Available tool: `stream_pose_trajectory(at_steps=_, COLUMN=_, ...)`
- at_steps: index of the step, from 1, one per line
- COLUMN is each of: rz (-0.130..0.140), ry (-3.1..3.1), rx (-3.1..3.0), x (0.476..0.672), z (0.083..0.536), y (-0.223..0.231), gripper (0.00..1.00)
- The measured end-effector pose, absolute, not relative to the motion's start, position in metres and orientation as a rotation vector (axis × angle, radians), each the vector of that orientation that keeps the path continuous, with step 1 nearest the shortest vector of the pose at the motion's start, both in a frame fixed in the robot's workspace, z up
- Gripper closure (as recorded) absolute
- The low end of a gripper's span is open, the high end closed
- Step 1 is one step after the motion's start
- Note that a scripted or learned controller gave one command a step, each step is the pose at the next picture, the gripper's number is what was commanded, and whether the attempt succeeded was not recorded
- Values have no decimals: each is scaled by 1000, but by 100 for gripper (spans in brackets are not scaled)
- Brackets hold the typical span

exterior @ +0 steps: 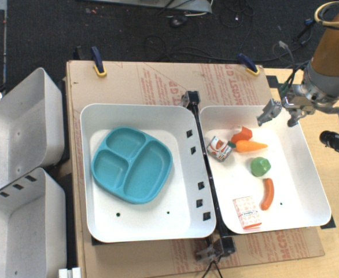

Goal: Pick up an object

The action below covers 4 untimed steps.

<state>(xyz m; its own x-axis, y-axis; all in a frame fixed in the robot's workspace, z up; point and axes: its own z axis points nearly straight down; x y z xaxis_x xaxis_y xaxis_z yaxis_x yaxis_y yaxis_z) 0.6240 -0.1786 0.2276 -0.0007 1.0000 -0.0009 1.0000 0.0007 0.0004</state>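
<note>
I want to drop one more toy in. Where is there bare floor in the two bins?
Left bin: bare strips around the teal plate, widest near the front rim. Right bin: free at front right, beyond the sausage and carton. Crowded around the carrot.

You get bright, even overhead light: both white bins (149,112) read almost blown out, with soft short shadows under the teal plate (132,164). Focus is sharp mid-frame; the dark floor (36,22) beyond the desk (158,80) loses detail.
</note>
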Motion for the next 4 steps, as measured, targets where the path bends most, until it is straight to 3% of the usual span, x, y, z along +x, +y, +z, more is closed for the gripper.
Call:
stream_pose_trajectory(at_steps=1, rz=-1, ry=2222, rx=2220, x=624, z=228, y=-179, gripper=0)
stream_pose_trajectory(at_steps=3, rz=1, ry=2225, rx=2221, x=624, z=115, y=-176, gripper=0)
stream_pose_trajectory(at_steps=4, rz=-2, ry=2226, rx=2220, x=624, z=91, y=-176, gripper=0)
